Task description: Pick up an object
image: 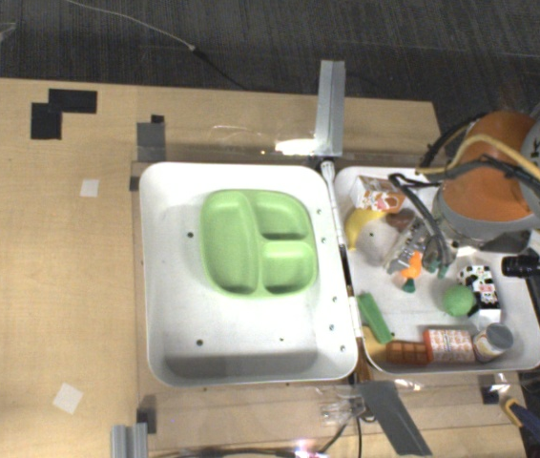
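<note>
Objects are lying crowded in the right bin (pixel 537 351), all around the gripper (pixel 418 256), which is reaching down among them near that bin's middle; whether it is gripping anything I cannot tell, since cables and the grey wrist are covering it. Just beside it, toward the bin divider, a yellow rounded piece (pixel 361 223) is sitting next to a pale grey lump (pixel 375 244). Right below the gripper a small orange piece (pixel 409 277) is poking out. A green ball (pixel 458 301) is resting near it on the arm's side, beside a black-and-white printed block (pixel 481 286). Further toward the near wall, a flat green bar (pixel 374 317) is lying slanted, and a labelled cylinder (pixel 449 344) is lying on its side along the rim, a brown end (pixel 405 353) touching it and a grey cap (pixel 495 337) beyond. A printed packet (pixel 379 198) is lying behind the gripper near the far wall. Little bare floor is showing there.

Across the divider, the left bin (pixel 170 256) is holding a glossy green sectioned tray (pixel 256 241), with smooth white floor lying open around it on every side. The arm (pixel 485 194) is running off the picture's right edge.
</note>
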You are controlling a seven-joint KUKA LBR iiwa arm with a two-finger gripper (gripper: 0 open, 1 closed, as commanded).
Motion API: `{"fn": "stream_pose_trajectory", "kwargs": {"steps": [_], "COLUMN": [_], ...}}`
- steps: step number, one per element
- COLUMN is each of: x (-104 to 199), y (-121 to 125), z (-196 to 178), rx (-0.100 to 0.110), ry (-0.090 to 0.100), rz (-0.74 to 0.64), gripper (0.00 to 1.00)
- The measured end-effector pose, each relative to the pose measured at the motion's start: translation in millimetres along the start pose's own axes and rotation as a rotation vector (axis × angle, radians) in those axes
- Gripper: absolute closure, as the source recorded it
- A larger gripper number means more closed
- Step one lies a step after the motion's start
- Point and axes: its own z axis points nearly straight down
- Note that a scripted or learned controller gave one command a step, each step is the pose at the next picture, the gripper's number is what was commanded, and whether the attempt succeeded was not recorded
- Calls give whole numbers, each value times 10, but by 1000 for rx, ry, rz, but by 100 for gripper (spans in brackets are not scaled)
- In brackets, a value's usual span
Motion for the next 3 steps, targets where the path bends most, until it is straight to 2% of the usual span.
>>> {"fn": "stream_pose_trajectory", "kwargs": {"steps": [1,2,3], "x": [-201,-196,-282], "y": [480,463,-80], "z": [-818,-800,114], "rx": [10,12,14], "ry": [23,26,25], "rz": [130,131,236], "gripper": [100,0,0]}}
